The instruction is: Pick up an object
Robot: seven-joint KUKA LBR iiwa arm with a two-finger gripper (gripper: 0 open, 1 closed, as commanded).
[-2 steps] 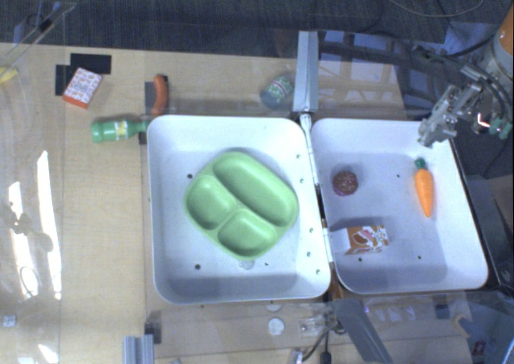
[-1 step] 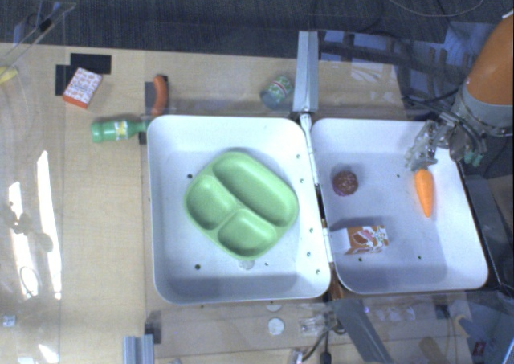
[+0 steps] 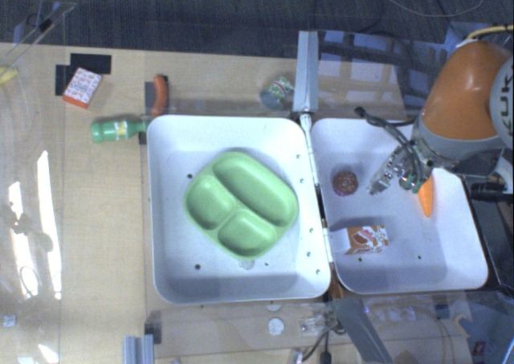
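My gripper (image 3: 391, 176) hangs over the right bin (image 3: 450, 270), in its upper middle, and nothing shows in its grasp. A dark red ball (image 3: 345, 182) lies just to its left. Right beside the gripper on its other side is an orange carrot-shaped piece (image 3: 426, 196). A small orange and white carton (image 3: 365, 239) lies flat nearer the bin's front. The left bin (image 3: 173, 274) bears a green divided plate (image 3: 241, 202).
The metal divider post (image 3: 305, 73) stands behind the gap between the bins. On the bench to the left lie a green bottle (image 3: 116, 129), a small orange and white box (image 3: 82, 87) and an orange-handled tool (image 3: 161, 93). A clear crumpled object (image 3: 279, 92) sits behind the left bin.
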